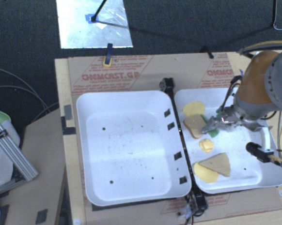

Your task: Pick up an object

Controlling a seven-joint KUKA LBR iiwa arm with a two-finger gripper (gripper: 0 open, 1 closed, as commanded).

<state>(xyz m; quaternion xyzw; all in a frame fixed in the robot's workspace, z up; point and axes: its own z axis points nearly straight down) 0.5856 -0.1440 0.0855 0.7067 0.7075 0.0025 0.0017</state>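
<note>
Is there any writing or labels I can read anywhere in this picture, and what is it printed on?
"CHEMCAST GP": red print on the brown sheet under the bins, upper left, most likely; the letters are soft.
A second red print of the same kind, upper right of that sheet near the arm: slanted and partly covered, too blurred to read.
Smaller red lines beneath both: too small to read.

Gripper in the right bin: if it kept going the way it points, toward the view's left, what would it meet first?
Most likely the tan bread-like piece, which lies just left of the gripper; a small green item sits at its tip. Height above them is unclear.
</note>
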